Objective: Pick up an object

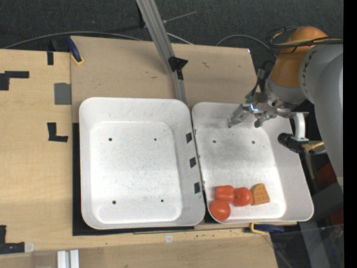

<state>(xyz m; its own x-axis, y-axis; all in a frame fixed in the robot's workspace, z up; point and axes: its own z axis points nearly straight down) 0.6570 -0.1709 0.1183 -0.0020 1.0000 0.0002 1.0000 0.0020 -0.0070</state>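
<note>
Three red pieces lie clustered at the near edge of the right bin, with an orange waffle-like block just to their right. My gripper hangs over the far end of the same bin, well away from the pieces. Its two fingers are spread apart with nothing between them. The orange band of the arm shows above it at the right.
The left bin lies beside the right one, its floor bare. A grey metal pole slants down from the top to the gap between the bins. Black clips join the bins.
</note>
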